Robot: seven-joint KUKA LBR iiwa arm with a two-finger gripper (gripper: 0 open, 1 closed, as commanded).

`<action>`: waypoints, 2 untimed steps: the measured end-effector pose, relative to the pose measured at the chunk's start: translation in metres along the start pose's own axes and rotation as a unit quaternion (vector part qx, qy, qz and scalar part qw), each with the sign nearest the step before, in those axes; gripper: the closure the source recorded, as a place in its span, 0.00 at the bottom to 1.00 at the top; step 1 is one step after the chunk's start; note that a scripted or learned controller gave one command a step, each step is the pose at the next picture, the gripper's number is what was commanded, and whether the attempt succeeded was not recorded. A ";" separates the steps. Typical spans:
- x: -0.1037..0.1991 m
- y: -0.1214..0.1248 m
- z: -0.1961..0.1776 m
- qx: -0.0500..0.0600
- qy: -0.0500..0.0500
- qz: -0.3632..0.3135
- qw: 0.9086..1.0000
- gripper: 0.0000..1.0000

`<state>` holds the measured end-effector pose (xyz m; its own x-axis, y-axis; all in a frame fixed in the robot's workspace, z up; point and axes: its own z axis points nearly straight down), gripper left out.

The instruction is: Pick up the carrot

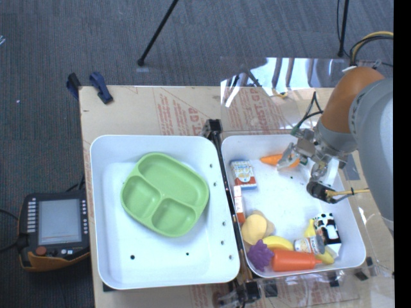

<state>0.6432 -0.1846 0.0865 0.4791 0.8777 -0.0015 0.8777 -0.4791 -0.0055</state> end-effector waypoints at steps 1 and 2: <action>0.001 0.000 -0.010 0.001 -0.001 -0.002 1.000 1.00; 0.001 0.000 -0.009 0.001 -0.001 -0.003 1.000 0.00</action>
